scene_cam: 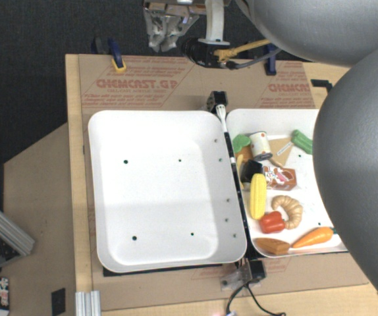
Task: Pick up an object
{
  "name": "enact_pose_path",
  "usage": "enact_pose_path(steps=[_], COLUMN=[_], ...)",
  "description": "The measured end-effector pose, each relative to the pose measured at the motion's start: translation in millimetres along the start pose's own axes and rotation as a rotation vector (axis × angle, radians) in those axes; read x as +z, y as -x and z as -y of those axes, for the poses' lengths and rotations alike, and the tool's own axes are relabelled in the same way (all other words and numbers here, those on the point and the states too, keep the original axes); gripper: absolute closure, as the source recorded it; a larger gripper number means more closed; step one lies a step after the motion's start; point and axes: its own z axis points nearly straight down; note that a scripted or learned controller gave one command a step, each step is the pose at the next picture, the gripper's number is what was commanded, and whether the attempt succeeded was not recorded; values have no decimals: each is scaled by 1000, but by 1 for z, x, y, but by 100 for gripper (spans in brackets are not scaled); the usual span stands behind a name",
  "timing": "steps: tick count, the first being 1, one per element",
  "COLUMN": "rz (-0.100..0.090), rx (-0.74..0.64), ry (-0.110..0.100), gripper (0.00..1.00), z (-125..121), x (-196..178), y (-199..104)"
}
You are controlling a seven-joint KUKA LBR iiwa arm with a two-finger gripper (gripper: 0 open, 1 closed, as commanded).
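Observation:
My gripper (165, 33) hangs at the top of the view, beyond the far edge of the bench and well away from both bins. The right bin (274, 114) holds several small objects. Among them are a yellow corn cob (257, 195), a red pepper (272, 223), a tan croissant-like piece (290, 209), an orange carrot (313, 237), a white can (260, 145) and a green piece (301, 141). The arm's grey body hides the bin's right part.
The left bin (156, 189) lies beside the right one, their rims touching along a dark seam. Both rest on a brown board (143, 81) held by blue clamps (116, 56). A metal rail (1, 226) lies at the left.

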Motion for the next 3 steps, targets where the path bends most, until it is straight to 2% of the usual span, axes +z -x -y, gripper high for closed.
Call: enact_pose_path(steps=[1, 2, 3], rz=[10, 1, 10], rx=[3, 1, 3], ry=[-39, -1, -36], gripper=[100, 100, 100], z=[57, -1, 49], x=[140, -102, 20], y=[2, 0, 0])
